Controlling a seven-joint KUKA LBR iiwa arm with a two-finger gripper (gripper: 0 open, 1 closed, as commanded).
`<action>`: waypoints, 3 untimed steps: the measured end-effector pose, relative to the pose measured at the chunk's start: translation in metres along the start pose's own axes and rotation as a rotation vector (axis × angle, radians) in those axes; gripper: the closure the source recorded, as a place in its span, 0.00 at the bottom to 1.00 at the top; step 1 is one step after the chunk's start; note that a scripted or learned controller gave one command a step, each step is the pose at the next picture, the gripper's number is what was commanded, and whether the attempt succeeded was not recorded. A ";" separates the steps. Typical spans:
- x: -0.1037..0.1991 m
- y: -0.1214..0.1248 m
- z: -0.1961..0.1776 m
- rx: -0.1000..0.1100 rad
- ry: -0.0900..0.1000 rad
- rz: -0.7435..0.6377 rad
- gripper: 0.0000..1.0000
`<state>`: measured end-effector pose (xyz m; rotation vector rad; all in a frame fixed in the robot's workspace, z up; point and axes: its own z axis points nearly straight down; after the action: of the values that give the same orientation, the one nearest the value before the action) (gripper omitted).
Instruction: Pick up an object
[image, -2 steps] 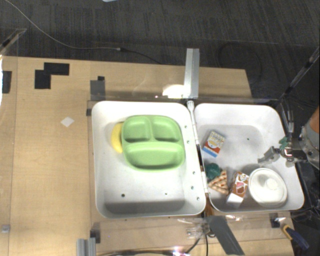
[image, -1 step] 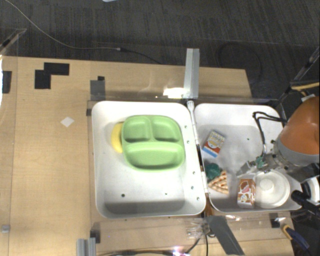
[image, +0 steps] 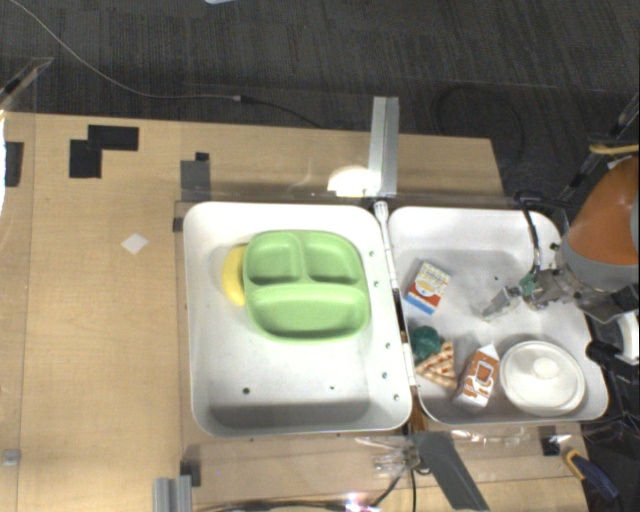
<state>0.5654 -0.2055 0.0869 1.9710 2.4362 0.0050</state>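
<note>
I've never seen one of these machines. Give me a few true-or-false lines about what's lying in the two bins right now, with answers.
1. The green tray lies in the left bin. True.
2. A yellow thing pokes out from under the tray's left edge. True.
3. The white bowl sits in the left bin. False: it is in the right bin, near its front right corner.
4. The pincer is over the right bin. True.
5. The small white carton is between the pincer's fingers. False: it lies apart, to the pincer's left.
6. The green tray has one single compartment. False: it has three.
</note>
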 end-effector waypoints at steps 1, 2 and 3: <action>0.008 0.025 -0.012 0.002 0.002 -0.042 0.00; -0.017 0.082 -0.081 0.001 0.000 0.164 0.00; -0.017 0.082 -0.081 0.001 0.000 0.163 0.00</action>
<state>0.6487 -0.2046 0.1681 2.1639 2.2681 0.0045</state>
